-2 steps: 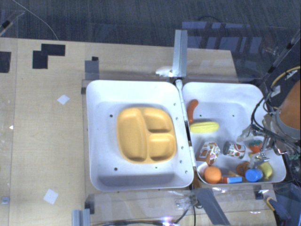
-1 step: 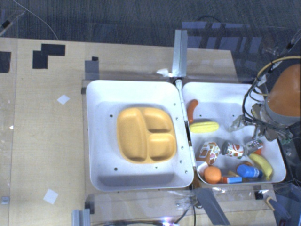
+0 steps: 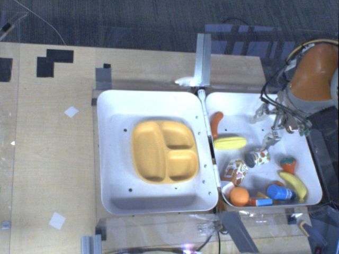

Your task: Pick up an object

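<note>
I hold the tool over the right bin near its right rim, grip state unclear to me, since the toys crowd that bin's near edge.

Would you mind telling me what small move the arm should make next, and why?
Probably lower straight down: the gripper hangs in the right bin just above the small patterned can, holding nothing I can see.
</note>
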Controlling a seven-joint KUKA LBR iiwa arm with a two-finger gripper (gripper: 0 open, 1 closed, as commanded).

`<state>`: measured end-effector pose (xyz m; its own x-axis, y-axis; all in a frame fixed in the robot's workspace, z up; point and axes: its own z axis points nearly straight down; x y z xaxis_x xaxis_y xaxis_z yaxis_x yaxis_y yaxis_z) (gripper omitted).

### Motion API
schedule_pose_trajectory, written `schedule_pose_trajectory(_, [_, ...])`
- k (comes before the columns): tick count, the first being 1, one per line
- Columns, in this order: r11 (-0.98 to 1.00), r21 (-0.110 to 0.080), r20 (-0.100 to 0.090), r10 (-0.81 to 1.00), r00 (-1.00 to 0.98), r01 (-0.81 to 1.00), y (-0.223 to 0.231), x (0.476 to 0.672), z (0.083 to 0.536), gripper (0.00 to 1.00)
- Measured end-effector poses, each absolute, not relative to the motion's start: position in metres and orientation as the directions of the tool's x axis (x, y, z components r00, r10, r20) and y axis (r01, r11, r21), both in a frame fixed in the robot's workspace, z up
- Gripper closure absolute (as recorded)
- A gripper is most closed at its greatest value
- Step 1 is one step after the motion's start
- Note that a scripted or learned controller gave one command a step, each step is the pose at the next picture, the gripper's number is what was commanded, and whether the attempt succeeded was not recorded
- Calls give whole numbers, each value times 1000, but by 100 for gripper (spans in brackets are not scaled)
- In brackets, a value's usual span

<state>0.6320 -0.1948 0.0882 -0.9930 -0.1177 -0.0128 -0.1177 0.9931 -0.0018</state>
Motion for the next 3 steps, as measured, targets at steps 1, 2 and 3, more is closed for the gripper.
schedule_pose_trajectory(1, [999,1,-10,45,-999,45,-152,590,103,0])
schedule_pose_trajectory(2, [913,4,-7,408,-913,408,-111,565,98,0])
schedule_pose_trajectory(3, [904,4,-14,428,-904,428,-156,613,89,0])
